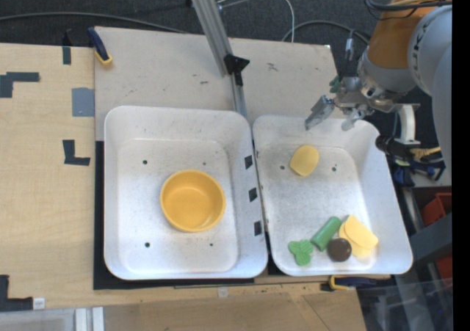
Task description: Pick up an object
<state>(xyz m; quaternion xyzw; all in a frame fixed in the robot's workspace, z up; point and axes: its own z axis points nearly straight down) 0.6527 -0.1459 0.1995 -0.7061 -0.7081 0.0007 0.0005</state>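
The grey two-finger gripper is hovering with fingers spread and empty over the right white bin's far edge, just beyond the rounded yellow lump, risking a slip off that smooth curve.

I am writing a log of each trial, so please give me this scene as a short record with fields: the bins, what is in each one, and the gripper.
left bin: holds one yellow bowl, upright, near its middle
right bin: holds five small things
upper part of right bin: yellow lump, alone
near corner of right bin: green cylinder, green flat piece, brown ball, yellow block, close together
gripper: open, above the far edge of the right bin, holding nothing
arm: enters from the right
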